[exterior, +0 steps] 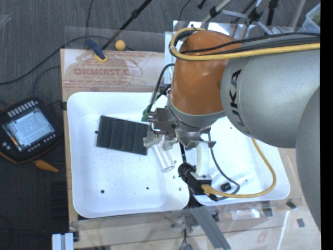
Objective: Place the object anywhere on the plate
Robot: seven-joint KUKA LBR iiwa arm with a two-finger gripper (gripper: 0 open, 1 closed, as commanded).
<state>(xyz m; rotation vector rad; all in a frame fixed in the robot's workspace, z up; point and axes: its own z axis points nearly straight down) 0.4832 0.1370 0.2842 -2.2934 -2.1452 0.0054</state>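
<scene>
The grey arm (270, 92) carries part of its maker's name in black capitals, "KU" readable on its side just right of the orange band (200, 77). Beyond the far edge of the left bin (83, 191), a brown cardboard sheet (112, 72) bears faded red printing that looks like "CHEMCAST", though the letters are too worn to be sure. On the floor left of the bench, a handheld pendant (26, 129) shows a lit screen whose text is too small to read. The tool (164, 147) hangs over the right part of the left bin, close to the wall it shares with the right bin (270, 186); a pale, clear-looking piece juts out beneath it, and I cannot tell how far its fingers stand apart or whether anything sits between them. The plate (122, 134), a dark ribbed rectangle, lies flat in the far half of the left bin, its right edge just beside the tool. The object to be placed cannot be made out for certain. The near half of the left bin is open white floor with a few dark specks, leaving free room left of and nearer than the plate. A yellow cable (260, 48) runs along the arm and loops into the right bin.
</scene>
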